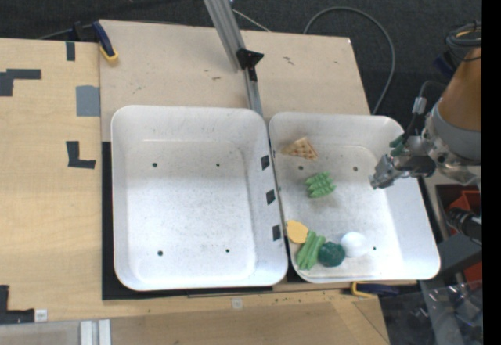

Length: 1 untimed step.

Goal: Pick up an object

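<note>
Toys lie in the right bin (407,257), and we see the claw (384,176) near its right wall, above bare floor; whether it is released or clenched, we cannot tell. We would take the green ridged toy (319,185), which lies alone near the middle, well apart from the claw. It looks light and rather soft, so we judge a grip across its narrow sides is best. The tan wedge (300,149) lies flat and may slip. The white ball (354,242), dark green lump (331,254), green pod (310,249) and yellow piece (297,231) crowd together at the front, harder to separate. The left bin (125,179) stands beside on the worktop (47,179).
</note>
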Each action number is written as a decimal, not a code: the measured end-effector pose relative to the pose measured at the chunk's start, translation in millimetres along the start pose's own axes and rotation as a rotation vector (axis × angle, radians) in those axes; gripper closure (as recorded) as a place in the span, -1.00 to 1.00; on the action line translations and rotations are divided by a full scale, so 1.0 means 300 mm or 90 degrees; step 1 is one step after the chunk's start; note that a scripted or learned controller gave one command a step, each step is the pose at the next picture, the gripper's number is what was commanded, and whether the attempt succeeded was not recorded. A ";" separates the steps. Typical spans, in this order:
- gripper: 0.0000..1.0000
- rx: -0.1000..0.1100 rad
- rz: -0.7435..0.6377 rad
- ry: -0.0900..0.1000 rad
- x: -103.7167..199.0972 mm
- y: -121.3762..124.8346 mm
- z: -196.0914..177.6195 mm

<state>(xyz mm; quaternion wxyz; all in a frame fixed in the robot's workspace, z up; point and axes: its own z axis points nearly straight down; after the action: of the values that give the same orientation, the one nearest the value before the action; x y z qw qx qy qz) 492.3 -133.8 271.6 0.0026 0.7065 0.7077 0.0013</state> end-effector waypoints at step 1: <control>1.00 0.004 -0.003 0.002 0.170 0.015 -0.006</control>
<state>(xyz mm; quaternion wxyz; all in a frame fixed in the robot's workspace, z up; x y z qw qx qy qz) 496.6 -82.7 273.5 -0.0007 0.7049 0.7093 0.0005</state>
